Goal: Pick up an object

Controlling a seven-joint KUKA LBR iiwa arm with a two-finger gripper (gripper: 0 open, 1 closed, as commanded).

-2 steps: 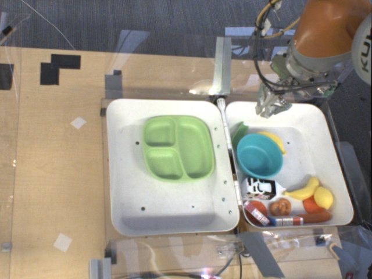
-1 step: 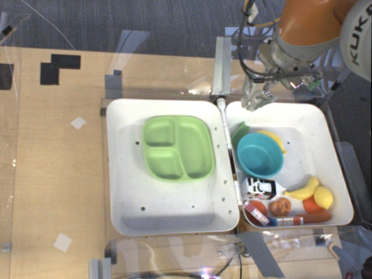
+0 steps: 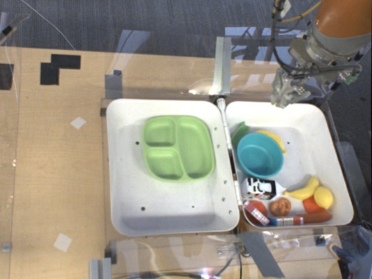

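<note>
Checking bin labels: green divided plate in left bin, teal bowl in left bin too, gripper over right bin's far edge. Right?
One error: the teal bowl is in the right bin, not the left. The camera view shows it there, beside the yellow and red items. The green divided plate is in the left bin, and the gripper is over the right bin's far edge.
</note>
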